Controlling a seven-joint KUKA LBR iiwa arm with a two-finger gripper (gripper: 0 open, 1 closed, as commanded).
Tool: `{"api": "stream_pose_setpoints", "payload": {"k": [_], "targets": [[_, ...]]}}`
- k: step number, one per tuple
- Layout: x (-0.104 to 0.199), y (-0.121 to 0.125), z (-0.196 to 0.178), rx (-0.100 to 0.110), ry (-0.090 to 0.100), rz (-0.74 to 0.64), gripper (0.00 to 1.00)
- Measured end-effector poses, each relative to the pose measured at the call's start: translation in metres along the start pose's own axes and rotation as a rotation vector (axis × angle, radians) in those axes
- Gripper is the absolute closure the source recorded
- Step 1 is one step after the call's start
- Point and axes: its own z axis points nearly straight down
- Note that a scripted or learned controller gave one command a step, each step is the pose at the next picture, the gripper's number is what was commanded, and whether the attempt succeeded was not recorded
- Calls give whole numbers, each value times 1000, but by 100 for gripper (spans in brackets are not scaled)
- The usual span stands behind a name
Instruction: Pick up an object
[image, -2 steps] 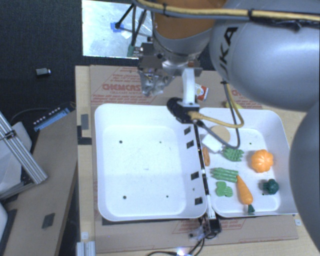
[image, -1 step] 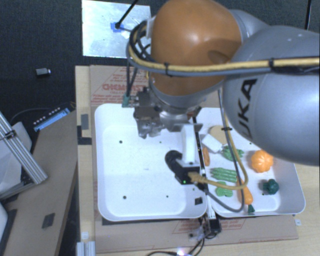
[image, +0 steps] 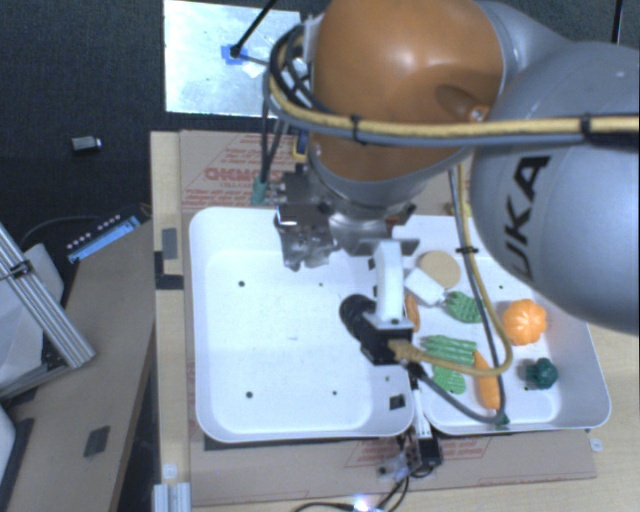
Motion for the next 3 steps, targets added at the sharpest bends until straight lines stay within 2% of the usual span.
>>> {"api": "stream_pose_setpoints", "payload": {"k": [1,2,3], "targets": [[-1,52,-14,-3,-1,6,100],[-7,185,-37,-12,0,7,100],[-1,162,-129,-9,2,0,100]]}}
